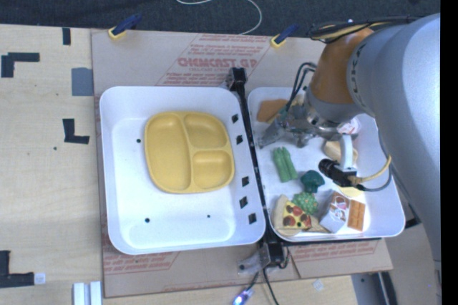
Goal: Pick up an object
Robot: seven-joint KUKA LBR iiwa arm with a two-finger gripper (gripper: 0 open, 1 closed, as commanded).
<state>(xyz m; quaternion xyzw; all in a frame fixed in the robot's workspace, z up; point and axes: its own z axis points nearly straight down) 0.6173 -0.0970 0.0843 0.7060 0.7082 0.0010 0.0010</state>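
My gripper (280, 133) hangs low over the upper left part of the right bin (390, 225), close to the divider between the bins. Just below it lies a light green ridged piece (285, 164). A tan flat item (270, 109) sits right above it, against the bin's back left corner. A dark green broccoli-like toy (311, 180) rests lower right of the green piece. A pizza slice (294, 215) and a small grey carton (335, 215) lie along the bin's front wall. The wrist hides whatever is directly under the gripper.
The left bin (122, 153) holds a yellow divided plate (189, 151). A cream item (333, 149), a pink-white item (349, 127) and an orange-white piece (355, 213) lie in the right bin. The bulky grey arm (408, 103) covers that bin's right side.
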